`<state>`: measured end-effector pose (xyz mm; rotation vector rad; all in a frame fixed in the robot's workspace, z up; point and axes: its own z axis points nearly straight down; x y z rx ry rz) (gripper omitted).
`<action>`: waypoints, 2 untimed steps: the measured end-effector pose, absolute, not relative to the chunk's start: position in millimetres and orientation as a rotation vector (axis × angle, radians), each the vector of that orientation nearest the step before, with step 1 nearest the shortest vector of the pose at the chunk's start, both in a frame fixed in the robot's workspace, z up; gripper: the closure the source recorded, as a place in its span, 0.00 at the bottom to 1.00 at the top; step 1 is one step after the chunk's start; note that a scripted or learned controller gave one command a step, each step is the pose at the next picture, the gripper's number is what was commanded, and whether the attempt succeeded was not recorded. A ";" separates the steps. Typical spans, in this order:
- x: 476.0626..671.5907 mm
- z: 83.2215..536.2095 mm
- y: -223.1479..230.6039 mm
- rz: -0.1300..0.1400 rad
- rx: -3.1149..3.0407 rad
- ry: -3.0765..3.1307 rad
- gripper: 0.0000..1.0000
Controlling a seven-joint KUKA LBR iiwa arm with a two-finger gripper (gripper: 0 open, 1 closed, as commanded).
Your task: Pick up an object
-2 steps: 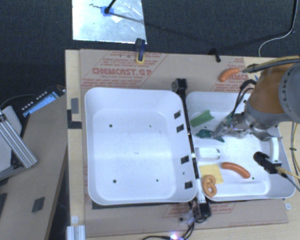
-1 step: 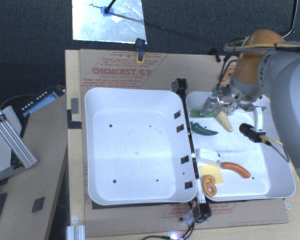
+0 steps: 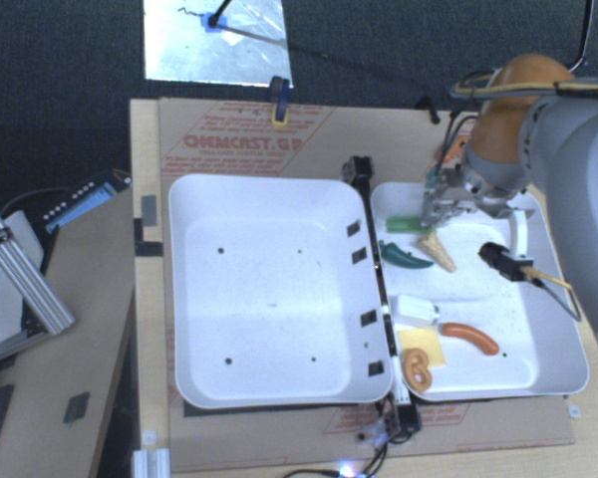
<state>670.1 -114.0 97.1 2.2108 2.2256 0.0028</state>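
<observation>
We take this for a robotics lab or test bench rather than a home. A grey industrial arm (image 3: 568, 157) reaches over two shallow white bins (image 3: 269, 287) set on a cardboard sheet (image 3: 239, 137), clamped at its far edge. An aluminium rail (image 3: 20, 277) lies at the left, beside what may be a small control box (image 3: 80, 202), and dark carpet (image 3: 60, 68) lies beyond.
</observation>
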 end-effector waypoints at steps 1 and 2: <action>670.4 261.2 -95.6 0.017 2.205 2.219 1.00; 625.1 187.6 -58.7 -0.005 2.218 2.234 1.00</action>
